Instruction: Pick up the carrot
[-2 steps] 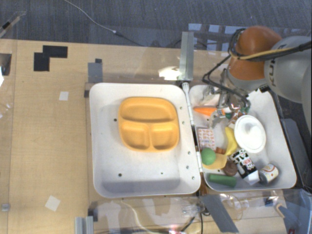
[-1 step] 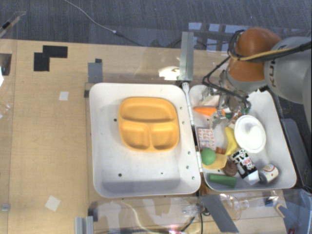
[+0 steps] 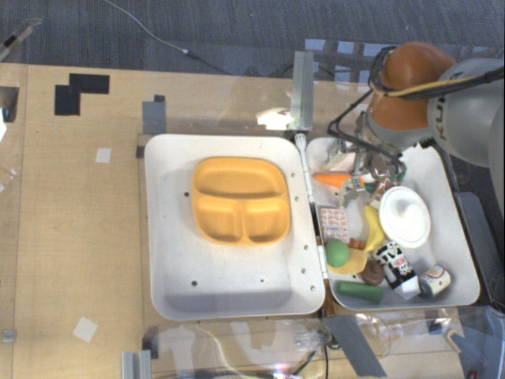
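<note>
Over on the left a pale wooden bench top (image 3: 71, 235) is seen, smooth and matte, with a couple of black blocky marks stuck on it. Two shallow white bins are counted, both glossy plastic with rounded corners. In the left bin (image 3: 170, 283) exactly one thing is found: a yellow-orange divided plate (image 3: 240, 200), smooth, rounded-rectangle shape, split into three compartments. The right bin (image 3: 461, 287) is way more crowded. Near its left wall one carrot (image 3: 331, 179) is laid roughly flat, orange and tapered, with the pointed end aimed left. Just below it a small printed card or packet (image 3: 334, 224) is spotted, then one round green ball-like piece (image 3: 338, 253), and one dark green cucumber-ish cylinder (image 3: 361, 291) at the bottom edge. A single yellow banana (image 3: 373, 229), curved and shiny, is tucked against one round white bowl (image 3: 405, 216). A black-and-white spotted toy (image 3: 394, 259) and a small whitish cup (image 3: 435, 279) are parked lower right. The gripper (image 3: 368, 181) is hung just right of the carrot's thick end, all metal bits and cables under the glossy orange band (image 3: 406, 85); whether its pincer is apart or together can't be told, too cluttered there. The carrot isn't seen clamped in it.
</note>
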Tool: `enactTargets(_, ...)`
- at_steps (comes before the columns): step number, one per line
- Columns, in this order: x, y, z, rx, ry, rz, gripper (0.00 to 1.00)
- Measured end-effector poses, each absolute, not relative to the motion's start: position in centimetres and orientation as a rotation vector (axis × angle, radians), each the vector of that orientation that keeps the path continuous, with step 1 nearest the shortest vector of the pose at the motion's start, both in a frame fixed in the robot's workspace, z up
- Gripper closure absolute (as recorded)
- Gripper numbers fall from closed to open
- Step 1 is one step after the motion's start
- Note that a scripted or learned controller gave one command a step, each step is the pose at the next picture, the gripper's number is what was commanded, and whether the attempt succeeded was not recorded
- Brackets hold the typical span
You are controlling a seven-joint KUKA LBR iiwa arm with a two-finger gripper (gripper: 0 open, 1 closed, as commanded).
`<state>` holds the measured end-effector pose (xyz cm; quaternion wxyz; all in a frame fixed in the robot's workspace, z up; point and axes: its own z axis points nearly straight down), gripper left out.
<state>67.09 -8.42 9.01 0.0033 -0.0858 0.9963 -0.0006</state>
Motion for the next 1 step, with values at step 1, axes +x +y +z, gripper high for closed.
enactTargets(1,66.90,-8.29,9.01,-0.206,3.127,0.000,0.00)
